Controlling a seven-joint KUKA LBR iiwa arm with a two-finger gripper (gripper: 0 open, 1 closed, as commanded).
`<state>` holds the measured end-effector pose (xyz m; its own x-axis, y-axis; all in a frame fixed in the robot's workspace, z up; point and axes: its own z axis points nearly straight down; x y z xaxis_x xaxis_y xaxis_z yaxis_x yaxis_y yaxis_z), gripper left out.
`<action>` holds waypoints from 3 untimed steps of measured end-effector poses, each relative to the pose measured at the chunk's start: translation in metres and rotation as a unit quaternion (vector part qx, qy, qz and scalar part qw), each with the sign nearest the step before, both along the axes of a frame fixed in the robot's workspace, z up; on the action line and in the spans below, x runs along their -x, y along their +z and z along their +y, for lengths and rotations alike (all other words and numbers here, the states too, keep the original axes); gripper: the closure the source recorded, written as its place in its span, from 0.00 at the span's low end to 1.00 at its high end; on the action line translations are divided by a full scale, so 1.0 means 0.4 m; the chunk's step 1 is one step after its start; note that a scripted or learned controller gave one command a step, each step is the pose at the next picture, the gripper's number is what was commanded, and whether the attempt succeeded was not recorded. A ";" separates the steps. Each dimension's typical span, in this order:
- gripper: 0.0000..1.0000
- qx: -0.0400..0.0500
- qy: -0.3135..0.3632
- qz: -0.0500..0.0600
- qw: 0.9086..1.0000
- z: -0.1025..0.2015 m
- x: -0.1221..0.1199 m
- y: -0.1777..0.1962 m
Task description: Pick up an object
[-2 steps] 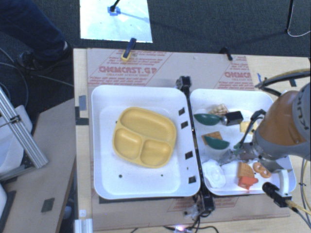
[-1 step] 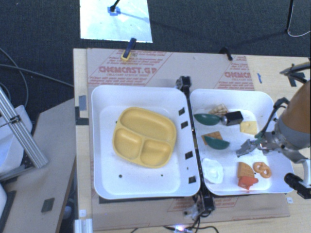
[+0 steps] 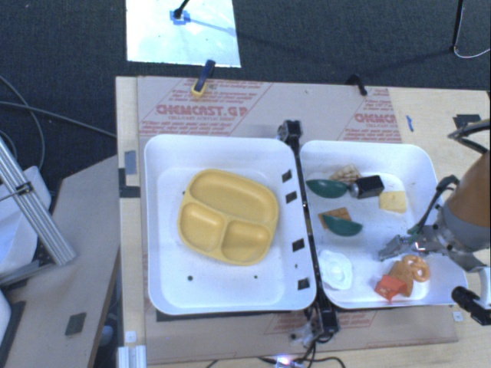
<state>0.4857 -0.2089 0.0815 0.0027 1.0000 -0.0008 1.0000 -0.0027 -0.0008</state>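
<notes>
My gripper (image 3: 393, 248) reaches into the right bin (image 3: 418, 158) from the right and hangs low over its floor. It sits just above and left of an orange pretzel-shaped piece (image 3: 415, 267) and a red piece (image 3: 389, 286). Nothing visible is in its grasp. Further objects lie in this bin: a green spoon-like piece (image 3: 328, 188), a black block (image 3: 369, 186), a pale yellow block (image 3: 393, 201), a teal and orange piece (image 3: 341, 222), a beige piece (image 3: 346, 173) and a white lump (image 3: 335, 270).
The left bin (image 3: 165, 228) bears a yellow divided plate (image 3: 227, 215). A ridge with black clips (image 3: 299, 205) separates the two bins. The arm's grey body (image 3: 464, 225) crosses the right bin's right rim.
</notes>
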 end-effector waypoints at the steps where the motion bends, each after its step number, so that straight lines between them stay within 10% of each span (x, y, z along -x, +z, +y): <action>1: 0.00 0.000 0.004 -0.002 1.000 0.007 -0.038 0.008; 2: 0.00 0.000 0.004 -0.002 1.000 0.006 -0.068 0.075; 3: 1.00 0.000 0.005 -0.002 1.000 0.006 -0.068 0.098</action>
<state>0.5129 -0.2066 0.1207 -0.0076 1.0000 -0.0017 1.0000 0.0076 0.0041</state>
